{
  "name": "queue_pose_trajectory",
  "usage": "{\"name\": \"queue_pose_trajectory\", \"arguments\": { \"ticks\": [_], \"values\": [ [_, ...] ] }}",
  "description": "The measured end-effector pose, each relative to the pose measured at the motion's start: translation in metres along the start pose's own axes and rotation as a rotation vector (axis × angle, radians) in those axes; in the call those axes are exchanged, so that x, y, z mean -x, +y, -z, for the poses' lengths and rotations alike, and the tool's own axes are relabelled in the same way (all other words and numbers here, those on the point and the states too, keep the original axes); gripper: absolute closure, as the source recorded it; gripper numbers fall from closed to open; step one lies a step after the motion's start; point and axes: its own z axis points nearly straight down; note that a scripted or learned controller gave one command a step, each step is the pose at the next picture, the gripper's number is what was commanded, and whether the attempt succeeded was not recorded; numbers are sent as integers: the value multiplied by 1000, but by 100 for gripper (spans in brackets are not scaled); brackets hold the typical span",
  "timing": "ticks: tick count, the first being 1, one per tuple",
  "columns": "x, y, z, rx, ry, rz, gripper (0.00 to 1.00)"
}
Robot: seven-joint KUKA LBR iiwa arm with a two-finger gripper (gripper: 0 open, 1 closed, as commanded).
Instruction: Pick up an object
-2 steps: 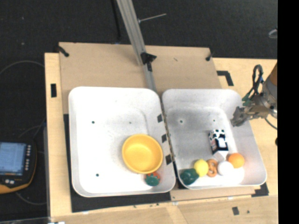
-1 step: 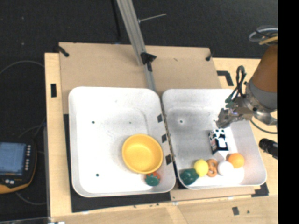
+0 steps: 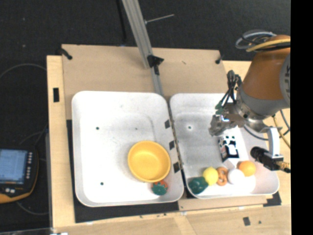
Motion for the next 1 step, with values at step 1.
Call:
{"name": "queue_pose_trajectory", "arguments": {
  "ticks": [1],
  "values": [
    [-52,10,9,1,1,2,100]
  ]
}}
